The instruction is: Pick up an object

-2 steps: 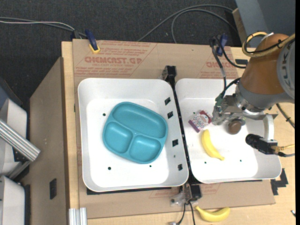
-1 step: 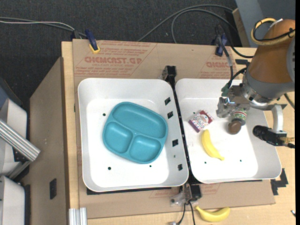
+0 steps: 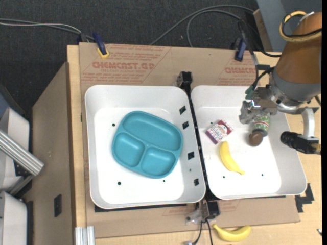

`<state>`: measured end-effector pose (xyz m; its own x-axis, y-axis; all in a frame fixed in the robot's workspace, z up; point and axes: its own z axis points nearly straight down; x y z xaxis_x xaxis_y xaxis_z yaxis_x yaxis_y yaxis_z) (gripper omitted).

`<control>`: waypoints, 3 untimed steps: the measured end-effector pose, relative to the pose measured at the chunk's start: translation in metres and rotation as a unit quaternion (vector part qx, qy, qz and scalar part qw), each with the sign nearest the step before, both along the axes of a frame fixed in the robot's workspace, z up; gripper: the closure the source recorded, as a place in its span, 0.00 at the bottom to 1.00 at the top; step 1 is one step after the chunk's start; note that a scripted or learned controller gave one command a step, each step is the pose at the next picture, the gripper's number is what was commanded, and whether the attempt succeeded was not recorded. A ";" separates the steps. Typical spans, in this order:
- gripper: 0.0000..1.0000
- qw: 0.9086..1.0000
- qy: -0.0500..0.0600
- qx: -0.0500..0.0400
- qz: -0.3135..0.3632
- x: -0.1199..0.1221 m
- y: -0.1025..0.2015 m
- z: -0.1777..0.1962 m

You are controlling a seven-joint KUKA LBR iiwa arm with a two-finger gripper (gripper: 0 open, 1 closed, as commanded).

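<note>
Right bin (image 3: 286, 180): gripper (image 3: 257, 124) at 2 o'clock, pinching a small can (image 3: 259, 130); banana (image 3: 230, 158) at centre, packet (image 3: 218, 131) at 10. Teal tray (image 3: 147, 144) in left bin (image 3: 97, 137).

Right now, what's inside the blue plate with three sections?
Nothing I can see: the blue three-section plastic plate sits in the left white bin, all sections bare. What lies beneath the plate is covered.

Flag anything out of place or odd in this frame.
A second banana lies outside both bins, on the bench at the front edge below the right bin. The other banana, packet and tray sit inside the bins.
</note>
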<state>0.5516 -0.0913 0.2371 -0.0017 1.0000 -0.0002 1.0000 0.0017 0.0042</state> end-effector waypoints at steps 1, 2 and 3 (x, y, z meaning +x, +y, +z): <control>1.00 1.000 0.004 0.001 0.001 -0.014 0.041 -0.007; 1.00 1.000 0.004 0.002 0.002 -0.032 0.094 -0.018; 1.00 1.000 0.003 0.002 0.003 -0.048 0.147 -0.005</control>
